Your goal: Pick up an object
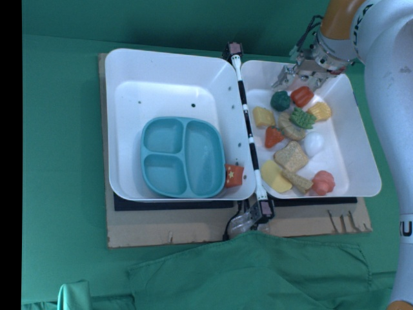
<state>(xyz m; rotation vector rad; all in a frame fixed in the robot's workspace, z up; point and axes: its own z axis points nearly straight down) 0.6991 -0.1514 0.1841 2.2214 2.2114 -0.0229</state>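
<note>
White bin (pixel 361 173): glossy red, perhaps pepper-shaped toy (pixel 301 96).

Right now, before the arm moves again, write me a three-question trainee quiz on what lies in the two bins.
1. True or false: the teal three-compartment plastic plate lies in the left white bin.
2. Multiple choice: the small red fries-box toy sits
A. in a plate compartment
B. in the left bin, beside the plate's right edge
C. in the right white bin
3. Fill in: the two-finger gripper hovers over the far end of the ___ bin, near the dark green broccoli toy and the red tomato toy.

Key: 1 true; 2 B; 3 right.
</note>
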